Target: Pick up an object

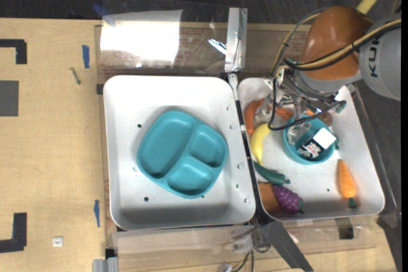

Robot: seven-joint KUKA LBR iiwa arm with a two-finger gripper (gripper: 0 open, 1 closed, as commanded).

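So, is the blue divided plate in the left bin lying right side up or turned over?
Right side up. The blue divided plate shows its three hollow compartments facing upward, and it lies flat on the floor of the left bin.

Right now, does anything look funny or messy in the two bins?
Yes, a little. The teal divided plate sits crooked, turned at an angle to the left bin. In the right bin the toys are bunched up: the banana, purple grapes and carrot crowd around the gripper. Nothing looks spilled or broken.
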